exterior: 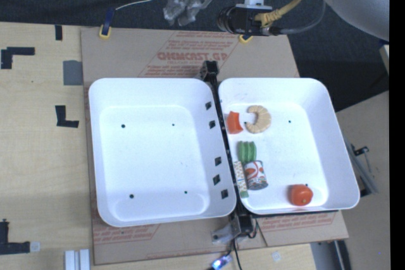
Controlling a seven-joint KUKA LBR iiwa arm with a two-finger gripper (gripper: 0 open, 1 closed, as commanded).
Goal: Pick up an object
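Note:
The right bin (316,104) holds several small objects. A tan croissant-shaped piece (258,119) lies near its upper left, with an orange-red wedge (234,122) just left of it. Below them lie a green piece (247,151) and a small red-and-white can (254,175) on its side. A red tomato-like ball (301,195) sits near the bin's front right corner. My gripper (180,8) hangs high above the bench's far edge, well away from both bins, fingers pointing down with nothing between them.
The left bin (152,205) sits beside the right one, joined by a black-clipped divider (218,136). Both rest on a cardboard sheet (190,57). A white tube and yellow cable (285,9) run off the arm at the top.

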